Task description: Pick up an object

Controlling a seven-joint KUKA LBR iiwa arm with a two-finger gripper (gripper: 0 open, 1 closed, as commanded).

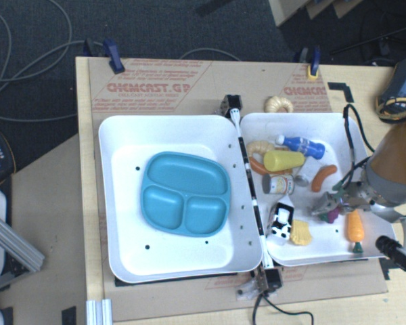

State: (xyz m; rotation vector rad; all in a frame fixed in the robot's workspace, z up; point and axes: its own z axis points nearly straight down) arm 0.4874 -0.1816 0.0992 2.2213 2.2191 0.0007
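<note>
One arm on the job, and I read its gripper low inside the right bin, near that bin's right wall; I cannot tell how wide it is set, since dark cable and the wrist blur the tip. Closest candidate: a small purple piece sitting right at the tip, touching or nearly so, too small to name. Just beside it, on the side nearer the bin's front right corner, lies the carrot, long axis running front to back, green end toward the front rim. Just beyond the tip, toward the back, the red sausage lies on a diagonal. Farther out, across the bin toward the divider, are the yellow wedge and the cow toy; farther back still, the yellow bottle and blue bottle, both lying crosswise. My judgement: nothing is lifted yet, and the purple piece or carrot is the shortest reach.
</note>
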